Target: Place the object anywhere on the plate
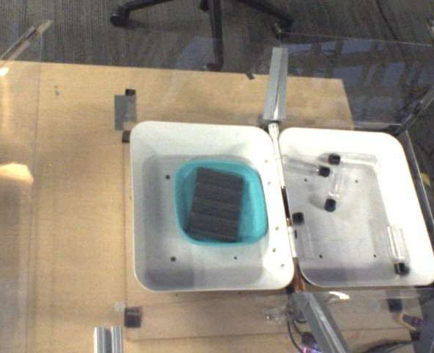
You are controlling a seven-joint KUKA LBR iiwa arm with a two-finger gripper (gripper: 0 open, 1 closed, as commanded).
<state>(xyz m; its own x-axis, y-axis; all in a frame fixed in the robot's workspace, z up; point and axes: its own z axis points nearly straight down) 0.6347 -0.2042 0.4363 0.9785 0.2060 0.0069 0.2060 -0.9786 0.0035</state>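
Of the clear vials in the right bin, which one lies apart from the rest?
The vial near the right bin's lower right corner, black cap toward the bottom edge. The other vials cluster in the bin's upper left part.

An office chair's base (pixel 215 6) is cut off by the top edge. The dark block (pixel 216 204) hides the middle of the teal plate (pixel 257 204). Clear vials (pixel 335 169) in the right bin (pixel 415 197) are faint, their outlines hard to trace.
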